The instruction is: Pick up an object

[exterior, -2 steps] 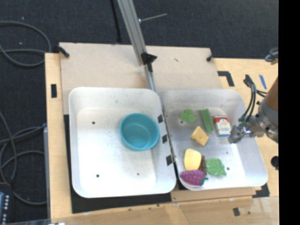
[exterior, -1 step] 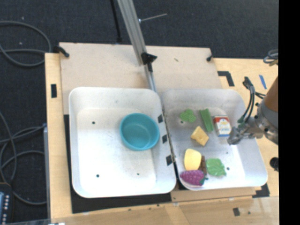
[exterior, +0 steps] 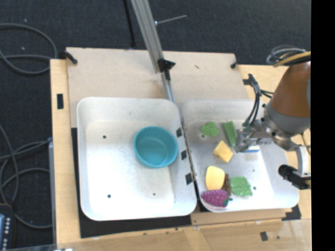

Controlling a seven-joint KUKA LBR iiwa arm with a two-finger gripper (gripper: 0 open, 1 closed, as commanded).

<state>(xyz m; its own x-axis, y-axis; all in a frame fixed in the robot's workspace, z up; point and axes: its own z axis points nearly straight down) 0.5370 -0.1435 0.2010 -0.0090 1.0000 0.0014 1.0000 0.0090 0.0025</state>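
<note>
Seven items in two bins, gripper low over the right bin

Nearest the camera, at the right bin's (exterior: 272, 190) front edge, sits one purple bunch of grapes (exterior: 214, 196), toward the front and to the left of the gripper's tips. One yellow rounded piece (exterior: 215, 177) touches the grapes on their far side, and one light green leafy piece (exterior: 241, 186) lies just beside both, almost straight in front of the fingers. One yellow wedge (exterior: 223, 151) lies just left of the fingertips, near them but apart. One dark green strip (exterior: 229, 133) stands slanted just beyond the wedge, left of the fingers and a little farther back. One more light green leafy piece (exterior: 210, 129) lies left of the strip, farther from the fingers. That makes six small items in the right bin: two yellow, two light green, one dark green, one purple.

One teal bowl (exterior: 155, 146) sits upright in the left bin (exterior: 104, 192), well apart from the fingers, far to their left.

One gripper (exterior: 242, 143) hangs from the grey arm with its orange band (exterior: 294, 90), low over the right bin's floor just right of the wedge and the strip. How far the tips are parted cannot be told at this size, and nothing shows between them
</note>
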